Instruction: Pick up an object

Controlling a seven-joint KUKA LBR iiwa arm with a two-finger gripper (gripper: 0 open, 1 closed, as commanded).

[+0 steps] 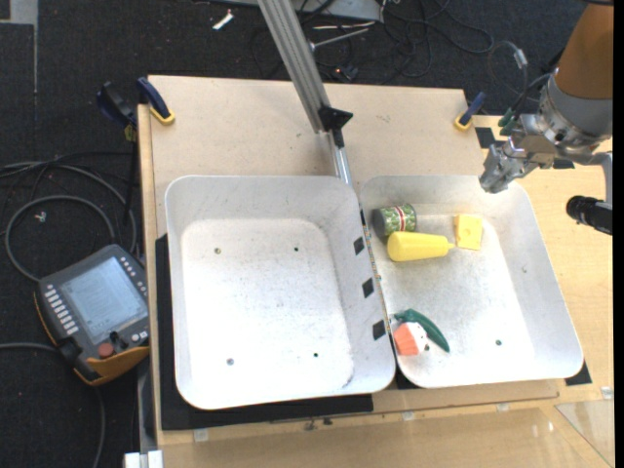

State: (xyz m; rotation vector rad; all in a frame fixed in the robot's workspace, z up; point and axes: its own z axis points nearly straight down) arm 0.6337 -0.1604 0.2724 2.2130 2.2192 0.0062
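Note:
The right bin (526, 310) holds a green can (397, 218) lying on its side, a yellow bottle-like object (418, 247) just below it, a small yellow block (469, 232) to their right, and a red-and-white toy with a green leaf (417, 333) near the front left. My gripper (494, 178) hangs over the bin's back right corner, above and to the right of the yellow block, and nothing shows between its fingers.
The left bin (185, 261) lies beside the right one. A slanted metal pole (302, 61) crosses the back of the bench down to the bins' divide. Clamps sit at the bench's back corners. A teach pendant (93, 310) lies on the floor to the left.

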